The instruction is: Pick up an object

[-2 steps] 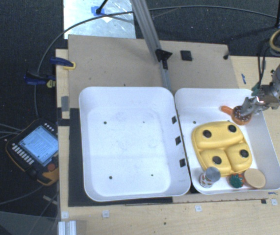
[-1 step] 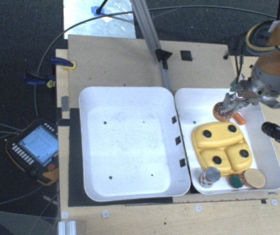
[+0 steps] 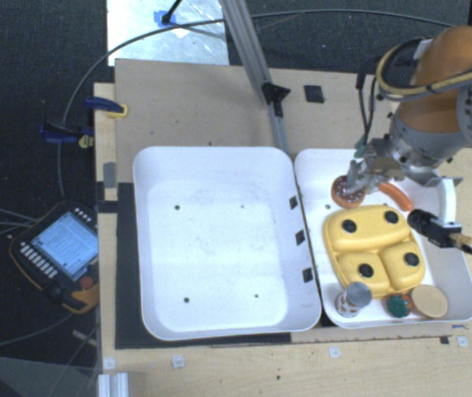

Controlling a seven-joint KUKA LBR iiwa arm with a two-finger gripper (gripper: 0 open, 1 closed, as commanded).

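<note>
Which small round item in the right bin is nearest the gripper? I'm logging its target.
The brown disc, directly beneath the gripper; the tan disc lies at the bin's near corner.

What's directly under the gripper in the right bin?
The gripper sits over a small brown round object at the right bin's back, beside the yellow tray. Its fingers cover part of that object.

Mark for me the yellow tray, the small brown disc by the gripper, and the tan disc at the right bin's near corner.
yellow tray (image 3: 374, 247): camera view, its top face at the middle.
small brown disc (image 3: 345, 193): camera view, its left half.
tan disc (image 3: 431, 302): camera view, its centre.
</note>
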